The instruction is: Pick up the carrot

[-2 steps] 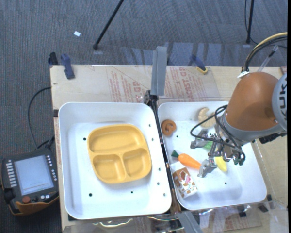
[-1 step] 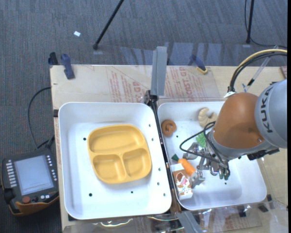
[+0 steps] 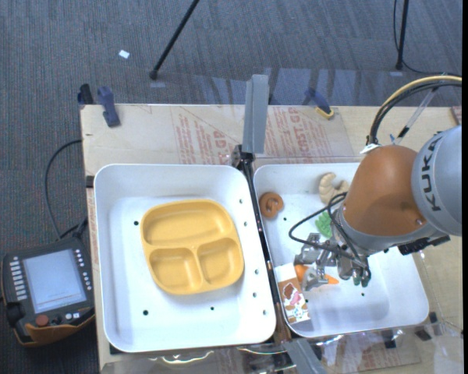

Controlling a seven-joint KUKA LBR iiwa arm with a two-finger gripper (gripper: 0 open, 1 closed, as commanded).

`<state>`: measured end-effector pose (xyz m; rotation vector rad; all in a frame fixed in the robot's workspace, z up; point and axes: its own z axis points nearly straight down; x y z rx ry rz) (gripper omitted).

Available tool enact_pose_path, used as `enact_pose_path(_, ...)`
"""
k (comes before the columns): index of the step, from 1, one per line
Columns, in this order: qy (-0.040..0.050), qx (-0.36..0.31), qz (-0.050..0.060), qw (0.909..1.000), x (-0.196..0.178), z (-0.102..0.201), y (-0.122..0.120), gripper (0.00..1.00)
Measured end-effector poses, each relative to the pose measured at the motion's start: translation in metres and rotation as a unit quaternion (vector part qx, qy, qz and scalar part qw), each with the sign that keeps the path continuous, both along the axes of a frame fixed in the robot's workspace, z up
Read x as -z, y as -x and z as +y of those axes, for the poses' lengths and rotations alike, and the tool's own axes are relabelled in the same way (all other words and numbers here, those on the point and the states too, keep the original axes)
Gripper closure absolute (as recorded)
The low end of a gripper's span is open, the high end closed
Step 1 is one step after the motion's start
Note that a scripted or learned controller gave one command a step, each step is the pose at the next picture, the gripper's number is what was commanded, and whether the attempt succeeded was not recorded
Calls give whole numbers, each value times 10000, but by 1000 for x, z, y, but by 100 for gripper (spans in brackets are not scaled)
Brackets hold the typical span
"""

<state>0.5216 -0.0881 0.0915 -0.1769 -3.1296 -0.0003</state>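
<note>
- Camera view looks down on a desk (image 3: 210,131) carrying two white bins; the left bin (image 3: 117,201) holds a yellow divided tray (image 3: 192,245), the right bin (image 3: 390,302) holds the small items.
- From 3 o'clock the grey arm (image 3: 390,197) reaches over the right bin, its orange band bulking above the wrist.
- Its jaws (image 3: 327,271) hang low at the bin's 8 o'clock area, right over the carrot (image 3: 321,279).
- That carrot lies on the bin floor, an orange sliver poking out toward 4 o'clock from under the metal.
- I cannot tell whether the jaws are open or closed, nor whether the carrot sits between them.
- Just at 7 o'clock of the carrot lies a printed packet (image 3: 294,298); a green piece (image 3: 324,224) sits at 12 o'clock, a brown doughnut (image 3: 271,204) at 10 o'clock, a pale knobbly item (image 3: 328,184) near the far rim.
- My read: this is the grasp step, with the lift not yet made.
- Next it needs a firm close on the carrot alone, clear of the packet, then a straight rise.
</note>
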Motion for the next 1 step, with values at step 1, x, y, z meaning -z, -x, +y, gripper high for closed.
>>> enact_pose_path(1, 1, 235, 18, 9997, -57, 57, 14, 100)
